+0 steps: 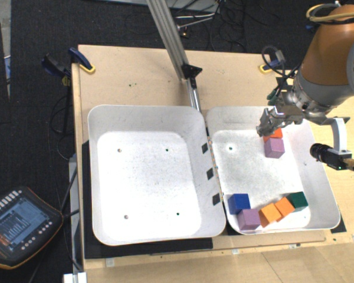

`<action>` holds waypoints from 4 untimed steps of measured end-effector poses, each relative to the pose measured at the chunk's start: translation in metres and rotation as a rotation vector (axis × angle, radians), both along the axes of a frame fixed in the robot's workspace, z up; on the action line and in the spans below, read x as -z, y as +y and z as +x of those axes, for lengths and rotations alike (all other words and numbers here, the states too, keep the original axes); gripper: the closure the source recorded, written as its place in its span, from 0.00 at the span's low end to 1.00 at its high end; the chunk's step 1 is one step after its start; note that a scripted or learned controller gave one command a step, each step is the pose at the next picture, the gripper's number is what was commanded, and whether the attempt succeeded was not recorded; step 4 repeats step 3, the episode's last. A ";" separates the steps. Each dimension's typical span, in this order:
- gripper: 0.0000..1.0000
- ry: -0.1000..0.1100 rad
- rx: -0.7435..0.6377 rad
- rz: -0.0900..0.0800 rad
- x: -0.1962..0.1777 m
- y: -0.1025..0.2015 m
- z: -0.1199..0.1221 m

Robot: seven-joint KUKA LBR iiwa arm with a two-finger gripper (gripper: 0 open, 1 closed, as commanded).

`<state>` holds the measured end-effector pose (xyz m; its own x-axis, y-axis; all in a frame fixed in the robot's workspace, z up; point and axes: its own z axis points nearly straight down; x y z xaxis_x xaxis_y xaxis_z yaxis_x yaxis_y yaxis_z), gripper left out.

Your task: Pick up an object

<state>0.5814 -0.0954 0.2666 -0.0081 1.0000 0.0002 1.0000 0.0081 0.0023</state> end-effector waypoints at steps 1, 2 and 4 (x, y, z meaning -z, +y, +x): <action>1.00 0.004 0.000 0.001 0.015 0.052 0.006; 1.00 0.001 -0.001 0.001 0.028 0.109 0.024; 1.00 0.001 0.001 0.001 0.028 0.153 0.032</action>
